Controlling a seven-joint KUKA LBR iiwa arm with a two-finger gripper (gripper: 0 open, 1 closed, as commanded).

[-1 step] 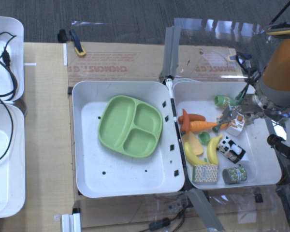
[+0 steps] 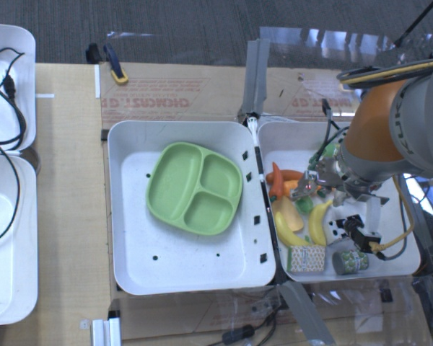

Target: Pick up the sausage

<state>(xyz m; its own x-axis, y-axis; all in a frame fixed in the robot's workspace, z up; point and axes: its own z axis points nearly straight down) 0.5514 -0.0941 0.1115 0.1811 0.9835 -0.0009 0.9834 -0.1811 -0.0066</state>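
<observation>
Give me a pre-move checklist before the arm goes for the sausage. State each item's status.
1. Sausage located among the toy food in the right white bin: cannot tell; no item reads clearly as a sausage.
2. Two-finger gripper over the right bin: ok.
3. Something between the fingers: cannot tell.
4. Clutter near the gripper: not ok; orange carrot and yellow bananas crowd together.
5. Green divided plate lies apart in the left white bin: ok.

- Looking like a robotics lab: cardboard-covered bench (image 2: 166, 92) carrying two white bins (image 2: 123, 193)
- Loose cables (image 2: 3, 114) trailing left, toy food (image 2: 307, 258) sitting as test props
</observation>
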